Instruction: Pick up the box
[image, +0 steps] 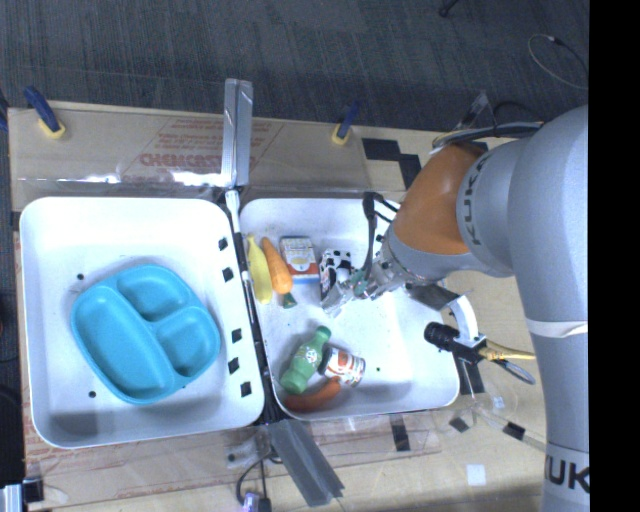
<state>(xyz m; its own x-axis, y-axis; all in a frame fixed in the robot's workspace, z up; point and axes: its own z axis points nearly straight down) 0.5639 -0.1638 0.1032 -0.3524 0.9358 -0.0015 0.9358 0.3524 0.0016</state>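
The box (298, 258) is small, with a grey top and an orange, white and blue label. It lies in the right bin (420, 390) near its back left, beside a carrot (277, 266). My gripper (336, 283) hangs low in the same bin, just right of the box and slightly nearer the front. The grey arm with its orange band (440, 205) reaches in from the right. Nothing can be made out in the gripper.
A banana (258, 270) lies left of the carrot against the bin's left wall. A green bottle (305, 360), a small can (345, 367) and a red sausage-like item (315, 397) sit at the front. The left bin (60, 230) holds a blue divided plate (145, 330).
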